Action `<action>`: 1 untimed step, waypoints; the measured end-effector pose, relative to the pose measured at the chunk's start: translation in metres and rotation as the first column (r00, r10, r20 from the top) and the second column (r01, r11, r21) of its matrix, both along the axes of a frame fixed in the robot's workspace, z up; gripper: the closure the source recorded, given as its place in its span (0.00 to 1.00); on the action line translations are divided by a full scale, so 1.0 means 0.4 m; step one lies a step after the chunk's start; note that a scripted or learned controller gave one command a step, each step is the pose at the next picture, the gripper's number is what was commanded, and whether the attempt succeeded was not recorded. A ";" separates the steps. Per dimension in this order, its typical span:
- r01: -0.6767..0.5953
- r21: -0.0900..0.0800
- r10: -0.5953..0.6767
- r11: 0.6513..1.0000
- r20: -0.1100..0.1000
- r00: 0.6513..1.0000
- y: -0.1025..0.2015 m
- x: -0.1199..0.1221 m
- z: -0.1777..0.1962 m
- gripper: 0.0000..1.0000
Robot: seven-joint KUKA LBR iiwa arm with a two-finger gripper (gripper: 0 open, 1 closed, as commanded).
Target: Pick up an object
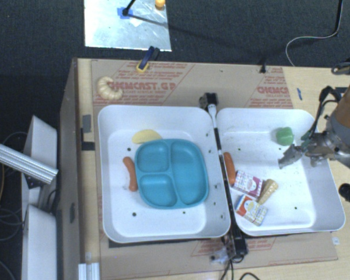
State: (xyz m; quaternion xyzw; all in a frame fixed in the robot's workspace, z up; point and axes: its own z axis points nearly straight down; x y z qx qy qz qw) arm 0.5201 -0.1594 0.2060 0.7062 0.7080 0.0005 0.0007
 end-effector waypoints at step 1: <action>-0.001 0.001 0.001 1.000 -0.001 1.000 -0.010 0.172 -0.132 0.00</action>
